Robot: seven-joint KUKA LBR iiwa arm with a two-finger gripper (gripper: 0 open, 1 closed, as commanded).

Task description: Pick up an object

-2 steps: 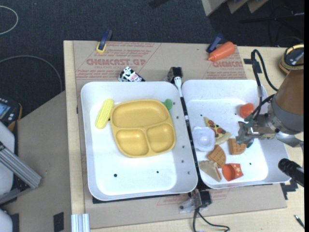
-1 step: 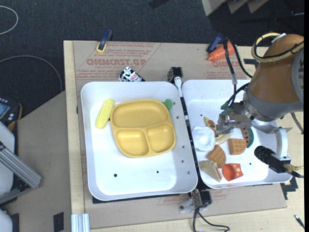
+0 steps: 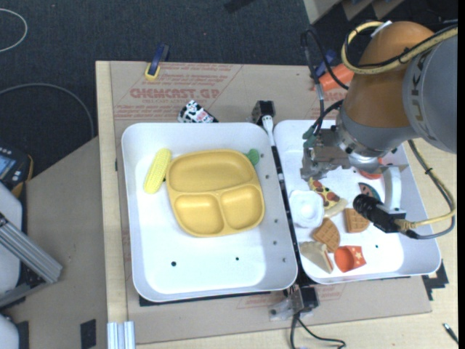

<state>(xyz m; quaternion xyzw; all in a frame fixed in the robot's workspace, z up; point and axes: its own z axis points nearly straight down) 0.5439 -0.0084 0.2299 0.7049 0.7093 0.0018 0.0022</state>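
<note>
Gripper (image 3: 317,167) low over right bin (image 3: 414,257); plywood bench (image 3: 109,195), dark floor (image 3: 65,20)

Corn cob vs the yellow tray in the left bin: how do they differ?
The corn cob is small, narrow and brighter yellow; the yellow tray is much larger, wide and a duller mustard yellow. The cob is a bumpy, solid stick shape; the tray is smooth and split into three compartments. The cob lies along the tray's left edge. Both sit in the left bin.

Glossy yellow plastic tray (image 3: 214,193) left of end effector (image 3: 317,167); smooth white plastic bins (image 3: 138,195); matt brown cardboard-like table (image 3: 116,93).
</note>
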